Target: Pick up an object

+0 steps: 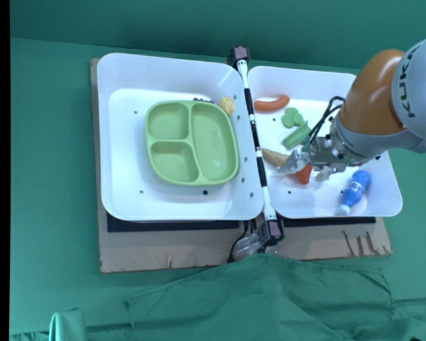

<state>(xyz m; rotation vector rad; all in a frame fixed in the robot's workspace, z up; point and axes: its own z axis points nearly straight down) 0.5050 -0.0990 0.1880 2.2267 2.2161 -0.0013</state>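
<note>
Pincer [304, 168] low in right bin [383, 203], centre-right of frame, over an orange-red piece [303, 175] beside the tan corn-like piece [273, 157]. Can't tell if open or closed. Risk: crowded toys, it may nudge the neighbour and close on nothing.

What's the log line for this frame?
phase: reaching | gripper: low in right bin, over orange piece | grasp: unconfirmed | nearby: blue bottle, sausage | left bin: green tray
</note>
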